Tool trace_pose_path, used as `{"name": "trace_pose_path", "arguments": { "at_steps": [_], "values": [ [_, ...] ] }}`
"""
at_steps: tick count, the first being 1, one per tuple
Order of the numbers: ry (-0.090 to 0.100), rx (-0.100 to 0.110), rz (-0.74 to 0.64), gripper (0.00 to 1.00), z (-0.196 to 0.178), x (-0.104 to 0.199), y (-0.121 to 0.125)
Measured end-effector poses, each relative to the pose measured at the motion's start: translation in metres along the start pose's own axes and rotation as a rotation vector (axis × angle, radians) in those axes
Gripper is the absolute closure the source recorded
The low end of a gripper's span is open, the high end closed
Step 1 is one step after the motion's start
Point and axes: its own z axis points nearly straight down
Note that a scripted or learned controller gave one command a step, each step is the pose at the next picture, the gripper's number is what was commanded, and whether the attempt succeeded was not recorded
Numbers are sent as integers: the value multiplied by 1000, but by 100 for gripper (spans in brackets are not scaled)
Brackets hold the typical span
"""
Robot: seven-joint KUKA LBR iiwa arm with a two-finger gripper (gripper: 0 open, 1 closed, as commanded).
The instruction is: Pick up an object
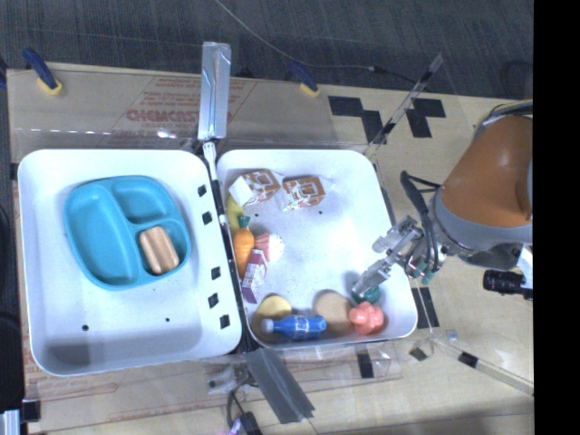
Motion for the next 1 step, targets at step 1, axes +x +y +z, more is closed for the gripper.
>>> {"name": "trace_pose_path", "arguments": {
  "at_steps": [1],
  "values": [
    [12, 0, -180, 0, 54, 46, 50]
  ]
}}
